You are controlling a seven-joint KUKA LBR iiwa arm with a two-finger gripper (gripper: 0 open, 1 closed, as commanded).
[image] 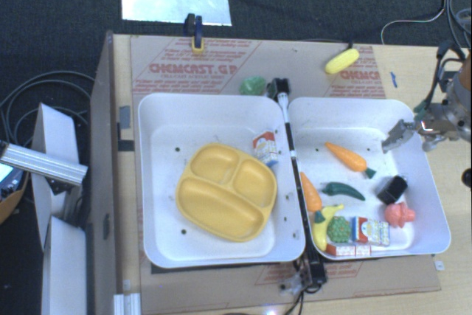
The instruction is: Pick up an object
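The gripper (413, 130) hangs over the upper right corner of the right bin (435, 192), reaching in from the right edge of the view, and the nearest candidate for a pick is the orange carrot (348, 157), which lies below and to the left of the gripper, well inside the bin. Its long axis runs diagonally, from upper left down to lower right, with a dark green stub at the lower right end. A grasp across it would, I judge, call for fingers turned across that diagonal. Other things lie further down the same bin: a dark green pepper (343, 190) just below the carrot, a black block (392, 189) more or less straight below the gripper, a pink toy (399, 215) beneath that, a second carrot (310, 195) against the left wall, and a small boxed carton (371, 232) near the lower rim. The left bin (158, 158) holds a yellow divided plate (226, 192), well apart from the arm. Of the gripper, 1 grey finger (397, 133) can be seen jutting left and slightly downward; nothing is visibly between the fingers and nothing touches them, but how far apart they stand I cannot tell from this slant
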